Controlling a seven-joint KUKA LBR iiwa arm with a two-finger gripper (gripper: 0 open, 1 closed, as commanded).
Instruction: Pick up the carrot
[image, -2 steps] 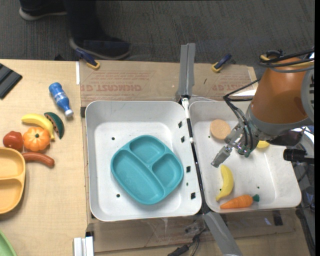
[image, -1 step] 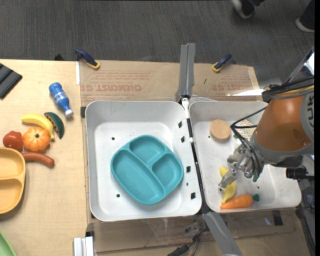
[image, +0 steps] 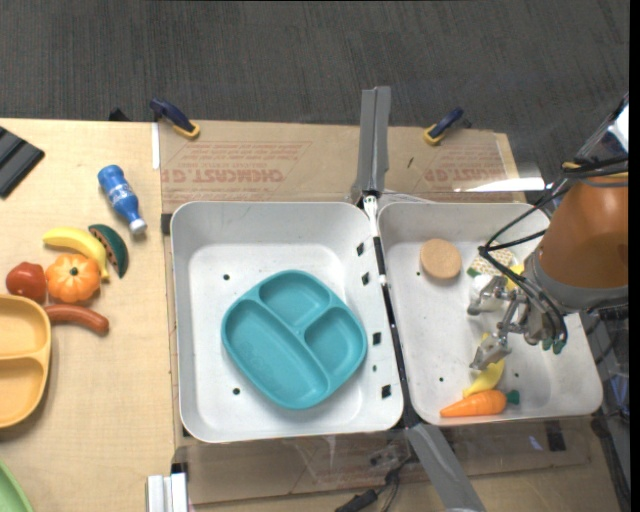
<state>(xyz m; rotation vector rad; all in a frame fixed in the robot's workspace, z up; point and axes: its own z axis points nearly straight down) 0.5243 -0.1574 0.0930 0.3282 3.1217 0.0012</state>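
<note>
Nearest the camera, along the front wall of the right bin (image: 560, 405), lies the carrot (image: 474, 404), orange, on its side, with its green stub pointing right. Just behind it and touching or almost touching is a small yellow piece (image: 487, 377).

Directly above that yellow piece hangs the gripper (image: 493, 350), its metal fingers pointing down toward the bin floor. Its tips are close over the yellow piece and near the carrot, but the carrot is not between them; how far the fingers are spread cannot be told from this angle. Dark cables loop around the wrist, and the orange band of the arm (image: 590, 240) fills the space to the right.

Farther back in the same bin sits a round tan disc (image: 440, 258), flat on the floor and well apart from the carrot.

Left of the divider, the left bin (image: 190, 300) holds a teal plate (image: 293, 338) with 3 compartments.

Out on the bench to the far left are a yellow-orange dish (image: 22, 365), a sausage (image: 78, 318), a tomato (image: 26, 281), a small pumpkin (image: 73, 278), a banana (image: 72, 243) and, farthest back, a blue bottle (image: 121, 199).
</note>
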